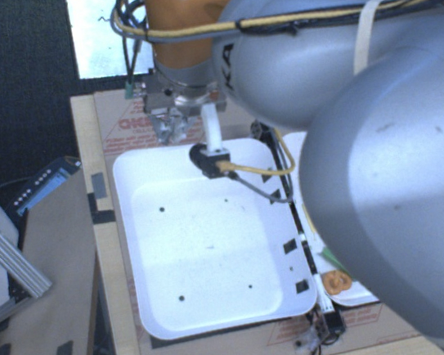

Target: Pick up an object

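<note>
My gripper (168,129) hangs over the far rim of the left white bin (208,253), near its back left-of-middle edge, and nothing shows between its tips. A small orange-brown object (337,282) lies in the near left corner of the right bin (357,297). The grey arm reaches in from the right and hides most of that right bin.
The left bin's white floor shows a few small dark dots. A cardboard sheet (124,129) lies under both bins. Off the bench to the left stand a metal rail (6,254) and a dark device (41,185).
</note>
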Robot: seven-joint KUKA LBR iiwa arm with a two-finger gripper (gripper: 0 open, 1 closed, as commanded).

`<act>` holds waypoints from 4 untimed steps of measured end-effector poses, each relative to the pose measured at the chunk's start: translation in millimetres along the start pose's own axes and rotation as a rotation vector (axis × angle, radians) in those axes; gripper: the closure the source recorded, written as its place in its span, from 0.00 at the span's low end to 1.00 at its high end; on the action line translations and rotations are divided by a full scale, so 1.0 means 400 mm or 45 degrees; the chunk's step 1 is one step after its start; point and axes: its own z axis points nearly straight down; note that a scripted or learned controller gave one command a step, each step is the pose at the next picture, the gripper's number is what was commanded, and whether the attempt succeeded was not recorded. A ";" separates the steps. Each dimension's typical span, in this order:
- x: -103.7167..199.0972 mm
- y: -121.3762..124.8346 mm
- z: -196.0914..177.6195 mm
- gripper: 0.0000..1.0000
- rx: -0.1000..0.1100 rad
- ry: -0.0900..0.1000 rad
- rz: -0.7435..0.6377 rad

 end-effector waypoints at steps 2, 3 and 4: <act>0.000 0.000 0.040 1.00 0.000 -0.002 -0.001; 0.002 0.001 0.012 1.00 -0.003 -0.001 -0.006; -0.001 -0.004 0.086 1.00 0.008 -0.003 0.003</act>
